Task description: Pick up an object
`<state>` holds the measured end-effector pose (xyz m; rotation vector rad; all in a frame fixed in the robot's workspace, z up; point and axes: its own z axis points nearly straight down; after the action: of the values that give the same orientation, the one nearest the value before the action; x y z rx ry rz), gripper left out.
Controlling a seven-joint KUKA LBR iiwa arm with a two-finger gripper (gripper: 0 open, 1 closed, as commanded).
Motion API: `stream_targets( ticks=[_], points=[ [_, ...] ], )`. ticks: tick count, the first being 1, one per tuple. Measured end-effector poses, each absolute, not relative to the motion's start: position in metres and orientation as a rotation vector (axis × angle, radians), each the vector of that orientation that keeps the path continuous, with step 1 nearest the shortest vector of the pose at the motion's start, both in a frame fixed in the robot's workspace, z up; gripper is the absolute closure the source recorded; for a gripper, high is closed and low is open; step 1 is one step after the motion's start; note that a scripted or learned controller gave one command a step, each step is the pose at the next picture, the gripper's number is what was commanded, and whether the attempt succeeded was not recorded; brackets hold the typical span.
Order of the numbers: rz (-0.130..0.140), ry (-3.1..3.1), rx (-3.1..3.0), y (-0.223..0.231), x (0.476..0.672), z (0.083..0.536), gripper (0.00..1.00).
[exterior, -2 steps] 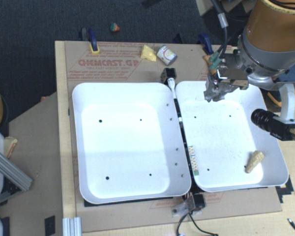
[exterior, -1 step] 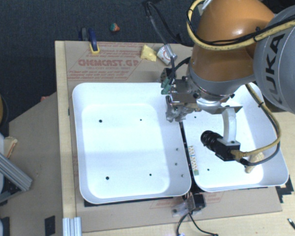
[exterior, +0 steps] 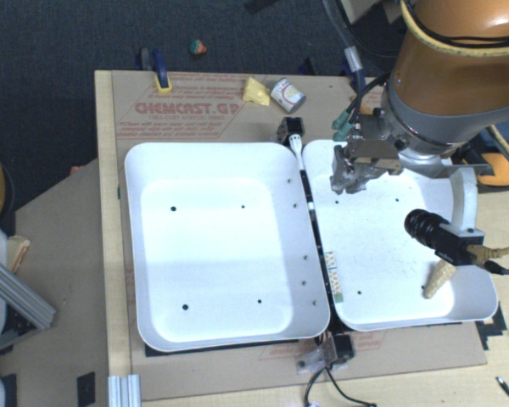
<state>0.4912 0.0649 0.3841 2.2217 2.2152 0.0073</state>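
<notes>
One small tan wedge (exterior: 439,279) is the only loose thing I can pick out in the right bin (exterior: 382,261), and it lies well apart from the gripper (exterior: 349,181). The gripper hangs over the bin's far left part, close to the rim shared with the left bin (exterior: 212,244). The wedge sits toward the near right corner, close to the right wall. The line from tool to wedge therefore runs diagonally across the bin floor, toward the viewer and to the view's right. Whether the gripper is open or closed cannot be told from this angle, and nothing can be seen held in it. The wedge is a pale sandy tan, short and tapered. It seems broader at its upper right end and narrows toward its lower left. Its long axis slants from lower left to upper right in the view, neither parallel to the bin's walls nor square to them. It appears to lie flat on the floor, though whether it touches the wall is too fine to tell. In my judgement the coming move turns on that diagonal. The arm must cross most of the bin, then turn the wrist so the grasp closes across the wedge's narrow width, not along its length. A tapered piece may slip out toward its thin end.
</notes>
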Motion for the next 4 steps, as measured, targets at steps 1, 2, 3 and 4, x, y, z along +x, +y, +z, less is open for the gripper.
stream_targets(
  ticks=[1, 2, 3, 4],
  points=[
    [-0.004, 2.226, 2.221, 0.093, 0.539, 0.326, 1.0],
    [-0.007, 2.229, 2.22, 0.146, 0.567, 0.238, 1.0],
    [0.03, 2.222, 2.208, 0.197, 0.596, 0.387, 1.0],
    [-0.019, 2.232, 2.222, 0.219, 0.536, 0.289, 1.0]
  ],
)
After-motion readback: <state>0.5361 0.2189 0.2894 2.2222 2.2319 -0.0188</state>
